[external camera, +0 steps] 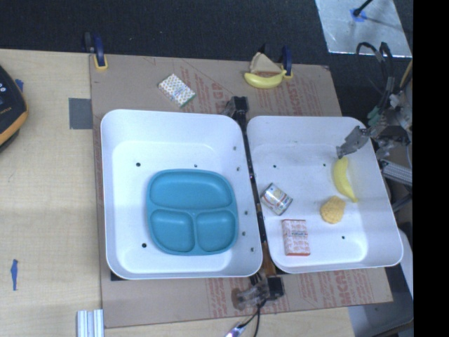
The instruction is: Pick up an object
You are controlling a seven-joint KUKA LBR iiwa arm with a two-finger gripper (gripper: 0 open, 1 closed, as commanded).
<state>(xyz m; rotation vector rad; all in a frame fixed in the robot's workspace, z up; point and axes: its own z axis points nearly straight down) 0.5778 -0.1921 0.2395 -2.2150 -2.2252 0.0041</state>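
Observation:
The right bin (309, 135) holds a yellow banana (343, 180) near its right wall. Below the banana lies a small yellow lumpy piece (333, 210). A silver can (276, 198) lies on its side near the bin's left wall, with a red and white packet (295, 236) just below it. My gripper (349, 146) reaches in from the right edge and sits low over the bin, just above the banana's upper end. Nothing is visibly held in it.
The left bin (119, 135) contains a blue divided plate (191, 211). On the cardboard behind the bins lie another banana (264, 79) and a patterned packet (176, 89). A yellow and black device (8, 111) sits at the far left edge.

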